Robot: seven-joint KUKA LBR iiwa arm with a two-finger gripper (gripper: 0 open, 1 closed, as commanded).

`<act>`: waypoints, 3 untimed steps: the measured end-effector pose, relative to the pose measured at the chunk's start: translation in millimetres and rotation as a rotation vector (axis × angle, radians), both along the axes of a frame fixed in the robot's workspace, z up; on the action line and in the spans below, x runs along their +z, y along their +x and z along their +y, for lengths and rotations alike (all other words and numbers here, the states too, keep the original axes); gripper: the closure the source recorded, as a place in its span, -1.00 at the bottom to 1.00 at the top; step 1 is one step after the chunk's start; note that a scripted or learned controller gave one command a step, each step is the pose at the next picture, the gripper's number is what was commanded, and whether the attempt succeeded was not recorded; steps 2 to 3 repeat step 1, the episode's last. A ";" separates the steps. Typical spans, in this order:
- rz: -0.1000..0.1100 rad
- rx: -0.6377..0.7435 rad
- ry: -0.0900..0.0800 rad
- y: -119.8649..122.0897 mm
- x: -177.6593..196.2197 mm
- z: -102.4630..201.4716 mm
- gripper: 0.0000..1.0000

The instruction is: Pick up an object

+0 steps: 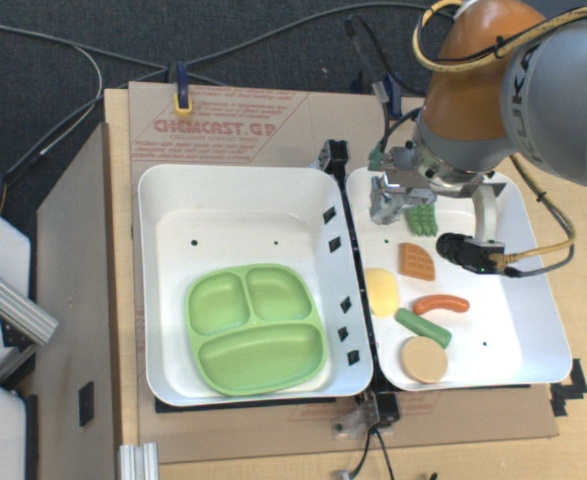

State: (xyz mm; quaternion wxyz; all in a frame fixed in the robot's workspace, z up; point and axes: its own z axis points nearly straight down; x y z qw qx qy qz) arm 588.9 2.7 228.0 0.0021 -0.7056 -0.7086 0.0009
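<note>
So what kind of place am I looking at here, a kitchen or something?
More likely a robotics lab or test bench than a kitchen. A grey and orange robot arm reaches over two white bins, the food such as the hot dog looks like toys, and loose cables cross the floor.

Arm [533, 78] bent downward (from right), gripper [401, 200] lowered

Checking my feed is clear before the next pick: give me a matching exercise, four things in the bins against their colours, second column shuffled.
Things:
1. divided plate in the left bin
2. waffle piece
3. sausage
4. round piece by the divider

Colours:
A. yellow
B. red-orange
C. light green
D. orange-brown

Pairs: 1-C, 2-D, 3-B, 4-A
</note>
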 end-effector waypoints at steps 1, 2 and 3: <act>-0.002 0.001 0.001 -9.4 7.2 57.8 1.00; -0.002 0.001 0.001 -9.4 7.2 57.8 1.00; -0.002 0.001 0.001 -9.4 7.2 57.8 1.00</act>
